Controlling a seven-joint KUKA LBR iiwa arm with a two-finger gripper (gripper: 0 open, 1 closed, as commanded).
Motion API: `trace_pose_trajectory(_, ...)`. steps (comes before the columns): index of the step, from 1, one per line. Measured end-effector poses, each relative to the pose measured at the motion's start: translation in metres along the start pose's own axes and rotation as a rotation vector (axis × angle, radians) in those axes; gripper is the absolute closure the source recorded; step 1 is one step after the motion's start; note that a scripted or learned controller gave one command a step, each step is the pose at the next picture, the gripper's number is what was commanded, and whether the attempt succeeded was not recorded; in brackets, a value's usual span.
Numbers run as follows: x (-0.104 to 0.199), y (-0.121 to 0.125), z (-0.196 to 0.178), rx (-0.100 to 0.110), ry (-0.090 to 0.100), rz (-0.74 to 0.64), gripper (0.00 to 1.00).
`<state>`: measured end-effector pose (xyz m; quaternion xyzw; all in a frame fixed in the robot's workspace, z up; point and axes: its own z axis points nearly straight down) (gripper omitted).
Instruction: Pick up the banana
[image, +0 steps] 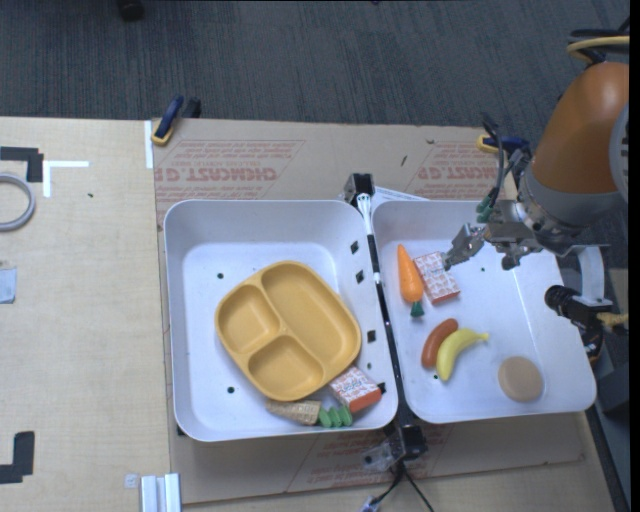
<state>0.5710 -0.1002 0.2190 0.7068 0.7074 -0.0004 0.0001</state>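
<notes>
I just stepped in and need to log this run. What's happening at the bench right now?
A robot arm reaches in from the right, its gripper over the far part of the right bin, near a small printed box and a carrot. The banana lies untouched nearer the front, against a red sausage. The left bin holds a yellow divided plate.

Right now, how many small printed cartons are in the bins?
2: one carton in the right bin beside the carrot, another carton in the left bin below the yellow plate.

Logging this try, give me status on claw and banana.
Claw over right bin, holding nothing. Banana lying in that bin, untouched. Sausage touching its left side.
</notes>
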Motion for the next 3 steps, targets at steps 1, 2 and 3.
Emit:
trace_pose_trajectory(1, -0.02, -0.071, 0.11, 0.0, 0.001, 0.025, 0.0)
trace_pose_trajectory(2, -0.005, -0.093, 0.127, -0.001, 0.001, -0.252, 0.0)
trace_pose_trajectory(3, -0.005, -0.092, 0.117, -0.003, 0.0, -0.249, 1.0)
